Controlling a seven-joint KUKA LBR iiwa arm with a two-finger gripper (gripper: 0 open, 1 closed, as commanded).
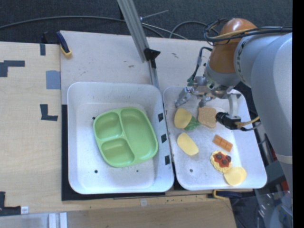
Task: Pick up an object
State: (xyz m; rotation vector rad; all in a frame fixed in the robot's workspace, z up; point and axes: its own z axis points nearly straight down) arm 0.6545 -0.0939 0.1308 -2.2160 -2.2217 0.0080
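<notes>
Tool above white bin

Green tray, white bins

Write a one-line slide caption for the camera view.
Gripper hovers over toy food in the right bin; green tray in left bin.
</notes>
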